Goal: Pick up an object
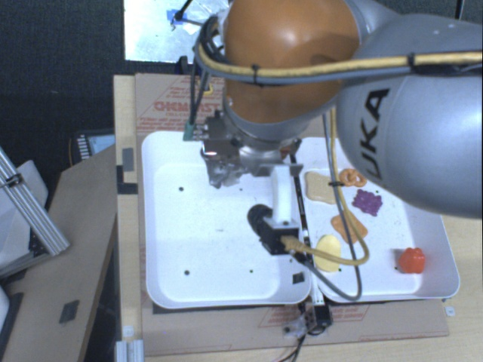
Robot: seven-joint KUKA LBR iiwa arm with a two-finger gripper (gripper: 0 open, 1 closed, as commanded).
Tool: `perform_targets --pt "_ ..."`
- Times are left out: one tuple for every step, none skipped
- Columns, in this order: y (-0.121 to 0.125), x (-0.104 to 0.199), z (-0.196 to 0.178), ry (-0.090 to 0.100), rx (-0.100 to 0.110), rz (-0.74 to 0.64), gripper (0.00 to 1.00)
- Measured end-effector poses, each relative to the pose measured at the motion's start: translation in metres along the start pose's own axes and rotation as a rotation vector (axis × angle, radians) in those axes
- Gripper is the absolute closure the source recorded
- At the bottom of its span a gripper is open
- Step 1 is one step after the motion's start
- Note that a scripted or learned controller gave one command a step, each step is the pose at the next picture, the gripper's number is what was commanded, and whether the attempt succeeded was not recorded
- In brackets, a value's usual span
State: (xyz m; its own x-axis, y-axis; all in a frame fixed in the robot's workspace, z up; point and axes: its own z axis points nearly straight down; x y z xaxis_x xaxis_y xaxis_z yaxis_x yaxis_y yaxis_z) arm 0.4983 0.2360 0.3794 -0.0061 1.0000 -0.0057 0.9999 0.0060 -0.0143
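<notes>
Hovering over the far part of the left bin (pixel 189 232), the end effector (pixel 222 173) is carrying nothing that I can make out, so the pick is looking not yet done. The wrist housing is blocking the slanted view of its tips, and I cannot tell whether it is open or closed. Only a few small dark specks are dotting the white floor near it.

Every candidate object is lying in the right bin (pixel 389 232), apart from the end effector. A tan slab (pixel 320 188) is sitting at the far left of that bin, with a pretzel-shaped piece (pixel 351 177) just right of it. A purple piece (pixel 367 201) is lying a little nearer, and an orange strip (pixel 349 228) nearer again. A yellow piece (pixel 328 252) is resting close to the near left corner, and a red-orange piece (pixel 411 260) is sitting toward the near right.

Judging from this, the whole task is waiting to be done: choosing one piece, crossing to the right bin, descending, closing on it and lifting.

The arm (pixel 423 127) is reaching in from the right, its thick grey link crossing the upper right of the view. The orange-banded joint (pixel 290 40) is bulking directly above the wrist. The wrist is pointing roughly straight down at the far side of the left bin, near the divide between the two bins.
</notes>
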Motion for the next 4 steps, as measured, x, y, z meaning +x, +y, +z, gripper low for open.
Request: perform_targets --pt "0.074 -0.003 0.042 0.004 -0.013 0.007 1.0" --pt "-0.015 -0.018 0.113 0.002 -0.002 0.005 1.0" --pt "-0.011 0.0 0.118 0.007 -0.013 0.002 1.0" --pt "0.032 -0.001 0.104 0.007 -0.019 0.006 1.0"
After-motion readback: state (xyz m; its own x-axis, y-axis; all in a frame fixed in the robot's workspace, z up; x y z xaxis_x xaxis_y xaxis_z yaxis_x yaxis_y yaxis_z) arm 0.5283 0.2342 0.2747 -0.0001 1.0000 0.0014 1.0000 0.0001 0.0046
